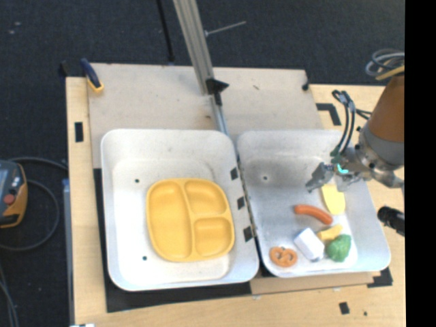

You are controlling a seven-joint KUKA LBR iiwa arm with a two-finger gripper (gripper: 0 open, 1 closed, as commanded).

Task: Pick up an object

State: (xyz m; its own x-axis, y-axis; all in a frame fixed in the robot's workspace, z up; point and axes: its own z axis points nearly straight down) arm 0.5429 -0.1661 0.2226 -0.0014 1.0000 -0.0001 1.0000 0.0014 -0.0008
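Arm [390, 125] perhaps over right bin's [272, 155] toys [320, 234].

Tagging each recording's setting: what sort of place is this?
Probably a robotics lab bench for pick-up trials: two white bins on a board, toy food like a sausage, and a metal camera mast over dark carpet.

1. Two bins sit side by side on the table [170, 97] — the left bin [122, 155] and the right bin [272, 155].
2. A divided tray [189, 218] lies in the left bin, toward its near side.
3. In the right bin's near right part lie a sausage [313, 213], a pretzel [283, 255], a block [308, 243] and a leafy piece [339, 247] — close together.
4. The claw [327, 176] hangs over the right bin, behind them.
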